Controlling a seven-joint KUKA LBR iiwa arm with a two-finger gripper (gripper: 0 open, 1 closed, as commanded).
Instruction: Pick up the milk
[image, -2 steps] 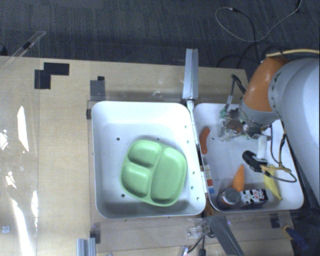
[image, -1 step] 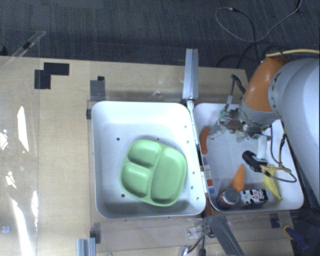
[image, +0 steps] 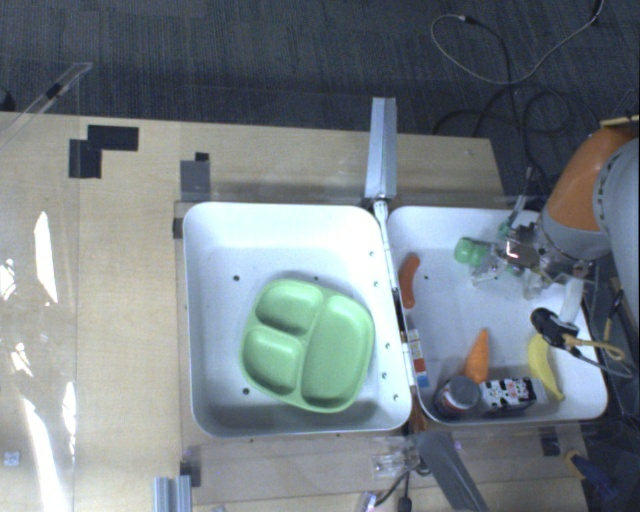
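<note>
Two shallow white plastic bins with rounded corners sit side by side on a pale wooden bench (image: 100, 350), separated by a narrow grey metal rail (image: 381, 150).

The left bin (image: 215, 250) contains a light green divided plate of smooth matte plastic (image: 308, 345). The plate has three recessed compartments and a softly rounded outline.

The right bin (image: 440, 330) contains several small items. The milk, a small rectangular carton printed in black and white with coloured marks (image: 510, 393), lies flat on its side near the front wall of this bin. Its long axis runs roughly left to right across the view, parallel to the front wall. Which end is the top cannot be told. A dark round can with a reddish top (image: 459, 395) sits just beside the carton's left end. An orange tapered carrot (image: 478, 353) lies just above the carton, pointing up the view. A curved yellow banana (image: 544, 367) lies just beside the carton's right end. A slim red-orange pepper-shaped piece (image: 409, 279) lies near the bin's left wall.

The grey arm with its orange band (image: 585, 185) enters from the right. The gripper (image: 510, 255) hovers near the back of the right bin, well apart from the milk. A green rounded object (image: 467, 250) sits just beside it. Whether the gripper is open or closed cannot be told.
</note>
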